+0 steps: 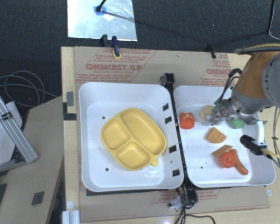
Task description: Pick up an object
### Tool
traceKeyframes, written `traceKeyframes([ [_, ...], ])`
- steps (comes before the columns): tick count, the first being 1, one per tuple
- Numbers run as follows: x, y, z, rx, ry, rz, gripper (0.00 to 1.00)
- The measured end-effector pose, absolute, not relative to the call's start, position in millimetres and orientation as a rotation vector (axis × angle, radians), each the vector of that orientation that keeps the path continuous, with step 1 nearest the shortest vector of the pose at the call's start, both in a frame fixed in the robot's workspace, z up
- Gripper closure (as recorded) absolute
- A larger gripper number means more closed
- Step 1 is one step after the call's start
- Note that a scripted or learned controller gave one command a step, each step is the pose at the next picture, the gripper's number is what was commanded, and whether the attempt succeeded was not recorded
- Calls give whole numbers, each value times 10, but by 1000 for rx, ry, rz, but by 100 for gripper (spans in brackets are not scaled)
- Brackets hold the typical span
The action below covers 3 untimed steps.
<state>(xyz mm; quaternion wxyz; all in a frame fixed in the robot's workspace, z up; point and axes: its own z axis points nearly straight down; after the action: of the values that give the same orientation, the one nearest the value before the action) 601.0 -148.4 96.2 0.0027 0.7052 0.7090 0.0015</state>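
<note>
A: Your likeliest target is the tan round piece (206, 112) at the back of the right bin (266, 176), just beside the gripper (216, 115).

B: Holding it?

A: Can't tell. If you close off-centre it may skid toward the green piece (235, 122), or you may nudge the orange wedge (215, 135).

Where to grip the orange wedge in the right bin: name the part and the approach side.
Take the orange wedge across its two straight sides, coming straight down from above. It lies flat on the right bin floor with bare space around it, so fingers probably fit either side. The gripper is just above it in the view.
</note>
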Motion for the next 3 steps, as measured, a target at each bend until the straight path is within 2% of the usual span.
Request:
traceKeyframes([
  [1,6008,-1484,957,2212,2224,4,0],
  [2,5338,-1627,832,2228,2221,-5,0],
  [3,4840,-1754,840,2226,2221,-2,0],
])
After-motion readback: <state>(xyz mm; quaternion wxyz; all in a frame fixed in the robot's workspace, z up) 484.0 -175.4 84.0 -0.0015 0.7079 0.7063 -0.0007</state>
